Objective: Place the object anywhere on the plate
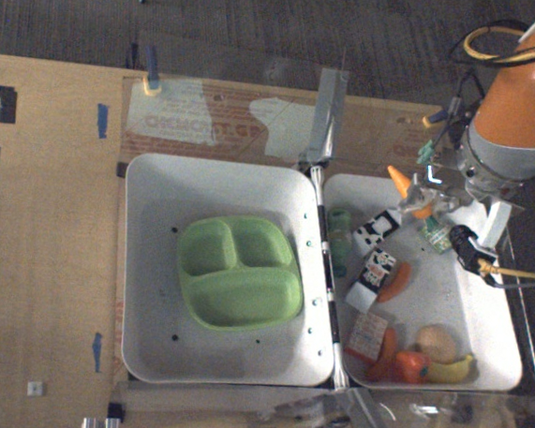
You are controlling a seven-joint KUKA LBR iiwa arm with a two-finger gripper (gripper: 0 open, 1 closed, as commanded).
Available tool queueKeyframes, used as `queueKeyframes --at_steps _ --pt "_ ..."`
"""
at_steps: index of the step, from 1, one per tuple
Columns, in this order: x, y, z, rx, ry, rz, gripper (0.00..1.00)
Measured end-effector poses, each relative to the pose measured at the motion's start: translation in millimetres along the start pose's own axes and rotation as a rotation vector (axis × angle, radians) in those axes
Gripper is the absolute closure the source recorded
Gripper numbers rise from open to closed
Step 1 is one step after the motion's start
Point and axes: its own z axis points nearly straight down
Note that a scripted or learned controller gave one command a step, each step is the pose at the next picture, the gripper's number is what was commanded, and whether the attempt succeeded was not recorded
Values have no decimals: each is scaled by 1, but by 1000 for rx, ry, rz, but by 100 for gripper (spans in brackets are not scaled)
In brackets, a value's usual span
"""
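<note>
Green divided plate [239,273] sits mid left bin [147,197]. Right of plate, in right bin [498,358]: gripper [428,203] low over far end; finger state — cannot tell. An orange carrot-like object [400,180] sits just beside gripper; grasp unclear. Milk cartons [377,252], banana [450,369] lie further right of plate

The grey arm [528,102] with its orange band comes in from the top right and bends down, and the gripper [435,208] hangs low at its end, pointing down and a little left
</note>
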Motion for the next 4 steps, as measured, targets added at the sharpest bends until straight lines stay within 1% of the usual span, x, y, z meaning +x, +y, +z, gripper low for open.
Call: queueKeyframes --at_steps 1,2,3,4 --pt "37 -62 19 2 2 -112 100" --pt "53 -53 31 0 2 -43 100" --pt "53 -53 31 -1 2 -42 0" --pt "91 -131 -112 1 1 164 0"
